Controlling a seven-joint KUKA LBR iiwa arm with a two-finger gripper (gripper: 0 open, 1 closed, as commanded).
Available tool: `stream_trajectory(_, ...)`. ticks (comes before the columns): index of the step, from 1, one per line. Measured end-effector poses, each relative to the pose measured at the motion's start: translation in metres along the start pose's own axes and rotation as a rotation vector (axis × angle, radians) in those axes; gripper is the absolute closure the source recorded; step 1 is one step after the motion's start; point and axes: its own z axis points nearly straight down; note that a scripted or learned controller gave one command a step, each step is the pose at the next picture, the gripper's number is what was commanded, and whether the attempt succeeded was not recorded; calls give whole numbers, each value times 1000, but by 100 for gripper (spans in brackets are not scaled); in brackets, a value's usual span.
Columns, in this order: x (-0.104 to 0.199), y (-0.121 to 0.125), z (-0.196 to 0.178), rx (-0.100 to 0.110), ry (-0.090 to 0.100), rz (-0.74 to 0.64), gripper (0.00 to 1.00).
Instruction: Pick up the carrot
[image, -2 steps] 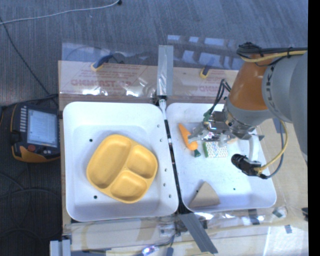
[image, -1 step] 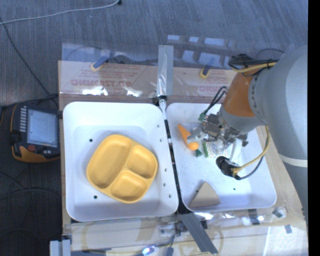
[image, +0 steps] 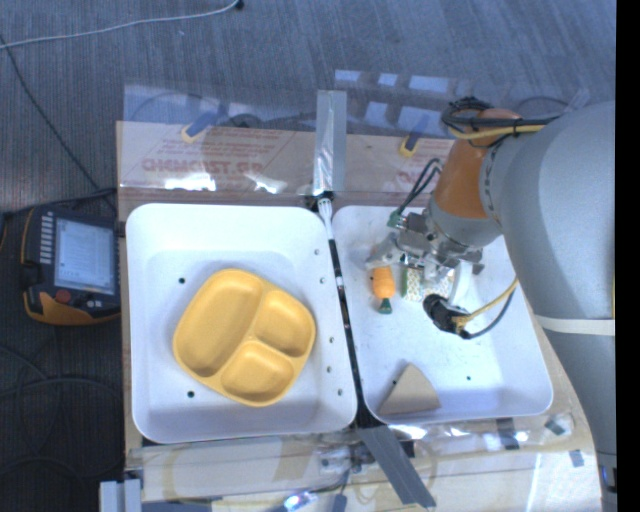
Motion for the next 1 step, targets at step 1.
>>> stream_trajectory(1, 27, -4, -89, 14, -6, 269, 0)
